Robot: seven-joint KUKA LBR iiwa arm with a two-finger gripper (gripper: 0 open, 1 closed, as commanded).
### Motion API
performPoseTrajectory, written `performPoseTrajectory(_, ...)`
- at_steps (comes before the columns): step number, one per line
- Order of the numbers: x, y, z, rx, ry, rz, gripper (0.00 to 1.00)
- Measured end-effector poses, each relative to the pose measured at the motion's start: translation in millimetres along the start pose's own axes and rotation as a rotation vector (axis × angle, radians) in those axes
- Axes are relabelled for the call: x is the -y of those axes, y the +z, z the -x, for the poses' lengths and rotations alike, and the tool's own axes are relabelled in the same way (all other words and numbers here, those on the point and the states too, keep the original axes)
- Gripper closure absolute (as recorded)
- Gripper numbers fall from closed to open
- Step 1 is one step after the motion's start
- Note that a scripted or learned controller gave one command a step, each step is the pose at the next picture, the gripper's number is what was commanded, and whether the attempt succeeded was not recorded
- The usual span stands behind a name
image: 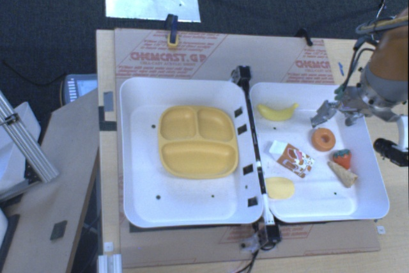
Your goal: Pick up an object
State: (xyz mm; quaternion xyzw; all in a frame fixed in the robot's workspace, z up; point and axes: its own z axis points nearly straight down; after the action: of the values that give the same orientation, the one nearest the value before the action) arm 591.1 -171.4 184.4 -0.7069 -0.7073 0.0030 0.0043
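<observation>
Objects: loose items in right bin, right half of frame.
Left bin: holds yellow divided tray, centre frame.
Banana: upper left of right bin.
Snack packet: bin centre.
Yellow disc: lower left of bin.
Orange ring: just below gripper.
Carrot piece: right of packet.
Gripper: upper right, fingers parted, nothing between them.

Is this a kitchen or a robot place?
Probably a robot testing lab, not a kitchen. A grey robot arm reaches over two white bins on a bench, and the food is toys: a banana, a donut, a yellow divided tray.
</observation>
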Motion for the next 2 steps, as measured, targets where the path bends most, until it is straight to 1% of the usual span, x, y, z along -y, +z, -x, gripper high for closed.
performPoseTrajectory(1,-3,-7,0,0.002,-0.003,0.012,0.0)
performPoseTrajectory(2,-2,35,-3,0.002,-0.002,0.009,0.0)
